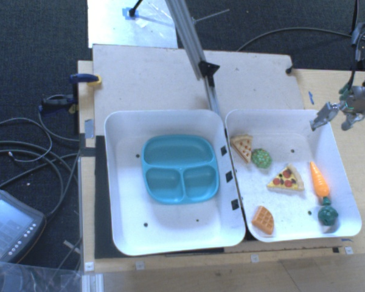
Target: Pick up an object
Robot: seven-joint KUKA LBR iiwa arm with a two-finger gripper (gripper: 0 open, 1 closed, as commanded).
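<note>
The gripper (334,115) hangs at the far right corner of the right bin (353,190), just over its rim, its two grey fingers spread apart with nothing between them. Below it, the toys lie scattered on the white floor of that bin. Closest to it is a carrot (319,180), bright orange and tapered, lying along the right wall with its tip pointing to the far side. Just at its near end sits a dark green broccoli (328,215), tucked into the near right corner. Toward the middle lies a pizza slice (286,179), yellow with red dots, its point aimed far. On the left side, a second, browner pizza slice (241,146) rests near the dividing wall, touching a round green ball (261,158) just to its right. Near the front edge sits an orange waffle wedge (263,220). Over in the left bin (118,163), a blue divided plate (180,168) lies flat in the middle.
</note>
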